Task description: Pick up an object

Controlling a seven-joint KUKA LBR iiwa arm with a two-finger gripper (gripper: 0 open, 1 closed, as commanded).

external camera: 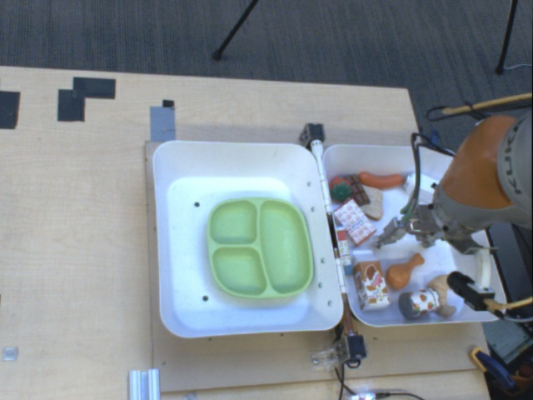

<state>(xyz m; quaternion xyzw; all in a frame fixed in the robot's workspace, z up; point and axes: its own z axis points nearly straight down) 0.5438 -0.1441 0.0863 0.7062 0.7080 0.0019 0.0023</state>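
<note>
Drumstick [405,270]: long axis diagonal, bone end upper-right.

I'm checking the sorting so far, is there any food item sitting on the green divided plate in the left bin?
No. The green divided plate shows three bare compartments, while the toy foods lie in the right bin.
</note>
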